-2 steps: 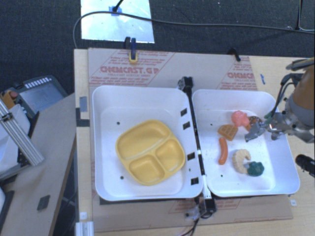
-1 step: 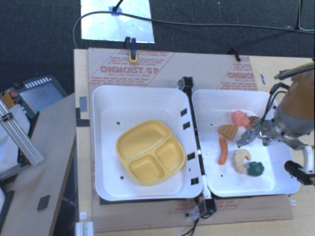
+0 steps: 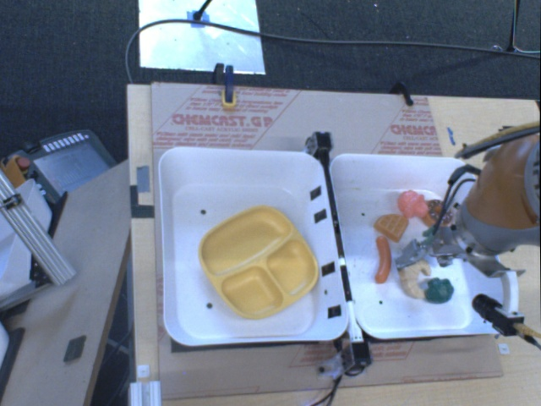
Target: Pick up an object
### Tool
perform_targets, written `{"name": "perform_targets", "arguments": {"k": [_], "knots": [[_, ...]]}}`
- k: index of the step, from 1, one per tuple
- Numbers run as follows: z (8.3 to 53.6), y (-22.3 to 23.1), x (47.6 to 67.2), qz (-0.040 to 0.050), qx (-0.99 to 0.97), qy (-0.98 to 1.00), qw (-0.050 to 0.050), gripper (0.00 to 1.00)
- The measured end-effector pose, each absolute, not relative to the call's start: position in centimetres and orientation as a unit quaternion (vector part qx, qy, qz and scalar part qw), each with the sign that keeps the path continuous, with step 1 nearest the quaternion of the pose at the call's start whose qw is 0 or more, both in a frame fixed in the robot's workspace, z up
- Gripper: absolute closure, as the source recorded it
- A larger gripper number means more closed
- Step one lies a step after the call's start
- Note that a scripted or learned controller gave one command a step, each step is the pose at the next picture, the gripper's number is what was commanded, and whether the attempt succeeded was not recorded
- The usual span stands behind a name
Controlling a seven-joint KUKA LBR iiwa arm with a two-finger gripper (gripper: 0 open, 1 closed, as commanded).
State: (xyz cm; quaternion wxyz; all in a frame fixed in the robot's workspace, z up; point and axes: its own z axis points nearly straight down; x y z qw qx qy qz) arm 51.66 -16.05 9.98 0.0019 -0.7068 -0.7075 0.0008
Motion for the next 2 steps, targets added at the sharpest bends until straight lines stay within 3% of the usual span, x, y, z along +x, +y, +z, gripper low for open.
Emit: {"name": "perform_targets", "arguments": {"k": [1,2], "knots": [[8.3,-16.0,51.7,0.0001,-0.707,-0.708,0.001,0.00],[9.4,-16.1,51.8,-0.0003,-0.707,-0.708,0.000,1.00]]}}
